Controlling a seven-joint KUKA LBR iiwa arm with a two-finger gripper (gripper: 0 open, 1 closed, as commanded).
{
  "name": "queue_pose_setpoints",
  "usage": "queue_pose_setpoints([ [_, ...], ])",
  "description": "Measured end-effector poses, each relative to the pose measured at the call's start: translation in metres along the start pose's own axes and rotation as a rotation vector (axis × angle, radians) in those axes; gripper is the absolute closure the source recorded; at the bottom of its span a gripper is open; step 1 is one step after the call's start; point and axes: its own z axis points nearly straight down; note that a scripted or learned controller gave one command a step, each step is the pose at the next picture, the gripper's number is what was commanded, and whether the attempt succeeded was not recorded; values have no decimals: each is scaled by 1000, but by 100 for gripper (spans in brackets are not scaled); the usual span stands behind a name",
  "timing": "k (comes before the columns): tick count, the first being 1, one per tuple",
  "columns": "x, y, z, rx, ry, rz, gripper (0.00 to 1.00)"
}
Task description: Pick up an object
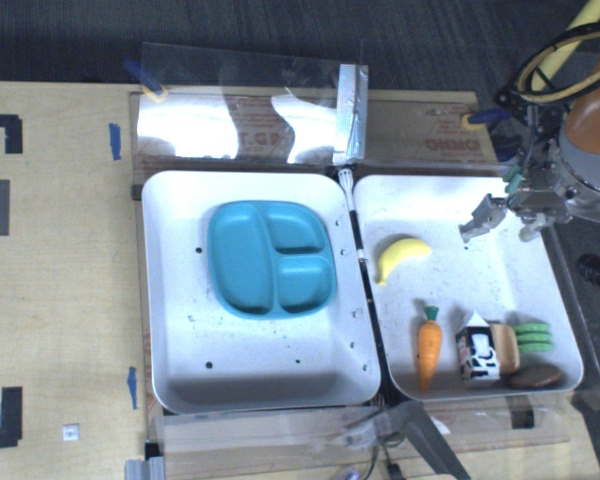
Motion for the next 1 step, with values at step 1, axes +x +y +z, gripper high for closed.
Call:
queue_pose_setpoints([
  [1, 5, -31, 168, -3, -1, -40, 0],
])
